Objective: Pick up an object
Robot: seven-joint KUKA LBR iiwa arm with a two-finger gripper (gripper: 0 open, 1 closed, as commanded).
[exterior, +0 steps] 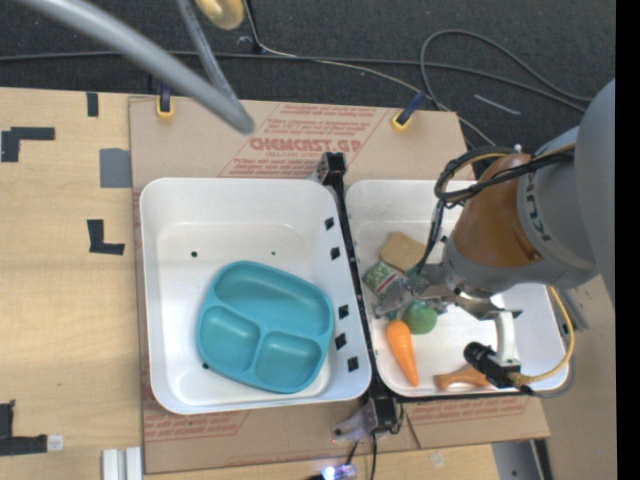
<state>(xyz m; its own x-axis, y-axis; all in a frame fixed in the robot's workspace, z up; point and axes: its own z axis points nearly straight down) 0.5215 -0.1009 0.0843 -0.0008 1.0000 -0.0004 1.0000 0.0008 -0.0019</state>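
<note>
My gripper (412,298) is down in the right bin (365,203), among the objects near its left side. A green round item (422,318) lies right at the gripper's tip, touching or just under it. An orange carrot (402,351) lies just below, pointing toward the bin's front. A tan block (401,251) sits above the gripper, and a small green-and-white packet (380,275) lies to its left. An orange-tan piece (462,378) rests at the bin's front edge. The wrist hides the fingers.
The left bin (160,268) holds a teal divided tray (265,326). A black divider rail (343,268) runs between the bins. The grey arm with its orange band (500,223) covers the right bin's right half. Cables lie behind the bench.
</note>
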